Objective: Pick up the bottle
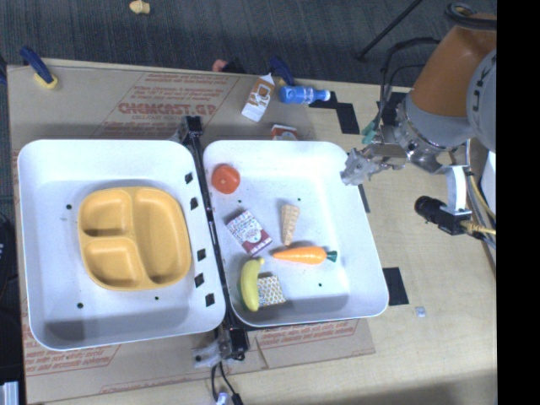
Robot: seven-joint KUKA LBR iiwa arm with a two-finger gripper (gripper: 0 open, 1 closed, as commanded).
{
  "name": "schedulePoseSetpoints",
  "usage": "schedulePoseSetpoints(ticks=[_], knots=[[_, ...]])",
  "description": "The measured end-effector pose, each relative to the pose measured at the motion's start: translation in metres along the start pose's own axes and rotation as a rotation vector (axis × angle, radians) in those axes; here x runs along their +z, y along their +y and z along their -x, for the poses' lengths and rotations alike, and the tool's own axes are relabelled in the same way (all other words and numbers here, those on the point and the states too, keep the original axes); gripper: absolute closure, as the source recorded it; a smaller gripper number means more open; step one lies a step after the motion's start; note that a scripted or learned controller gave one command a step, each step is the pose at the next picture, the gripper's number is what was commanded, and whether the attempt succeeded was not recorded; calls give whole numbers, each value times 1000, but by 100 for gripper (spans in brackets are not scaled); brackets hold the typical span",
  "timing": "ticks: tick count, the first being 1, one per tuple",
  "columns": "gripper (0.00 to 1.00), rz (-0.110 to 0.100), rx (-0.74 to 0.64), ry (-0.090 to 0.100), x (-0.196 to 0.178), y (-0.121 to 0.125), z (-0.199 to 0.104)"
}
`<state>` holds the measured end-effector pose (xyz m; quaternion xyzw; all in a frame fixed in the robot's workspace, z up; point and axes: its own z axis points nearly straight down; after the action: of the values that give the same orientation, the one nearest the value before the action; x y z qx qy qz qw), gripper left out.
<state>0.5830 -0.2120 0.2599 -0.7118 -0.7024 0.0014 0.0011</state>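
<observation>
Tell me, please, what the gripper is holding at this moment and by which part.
Nothing: the gripper hovers over the right bin's right rim, and the blue bottle lies outside.

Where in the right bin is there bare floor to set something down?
Right bin: bare floor between the tomato and the gripper, above the cone. Crowded lower left around box, carrot, banana.

Fixed overhead, slanted down onto bench (422, 327); both white bins (34, 226) fully framed at mid distance; arm (447, 83) entering from right edge.
</observation>
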Motion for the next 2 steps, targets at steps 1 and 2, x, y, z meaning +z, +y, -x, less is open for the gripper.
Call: schedulePoseSetpoints(ticks=[1,2], knots=[[100,0,-66,1,-24,-51,-4],[100,0,-173,1,9,-106,0]])
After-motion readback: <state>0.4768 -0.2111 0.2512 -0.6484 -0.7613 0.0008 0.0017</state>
